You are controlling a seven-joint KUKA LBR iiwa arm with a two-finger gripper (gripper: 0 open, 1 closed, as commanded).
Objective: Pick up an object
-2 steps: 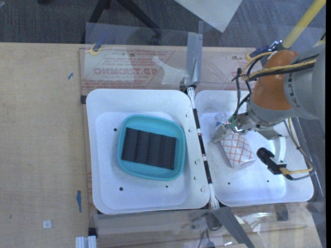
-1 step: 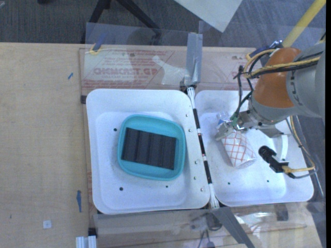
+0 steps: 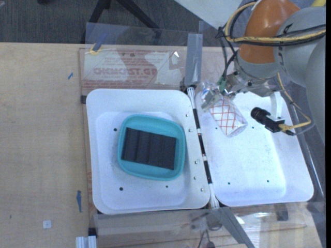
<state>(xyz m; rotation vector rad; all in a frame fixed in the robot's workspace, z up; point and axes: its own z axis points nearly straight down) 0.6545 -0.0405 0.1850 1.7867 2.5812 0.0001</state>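
One fixed camera looks down at a slant (from above the bench (image 3: 41, 138)) — both bins (image 3: 103, 107) framed.

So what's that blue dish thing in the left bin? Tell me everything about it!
The dish is a teal tray with rounded corners and a raised rim, and it looks like plastic. A dark block with faint ridges fills its middle. It lies flat, turned slightly, near the centre of the left bin. It rests on the bin floor and touches no wall. The arm is over the other bin.
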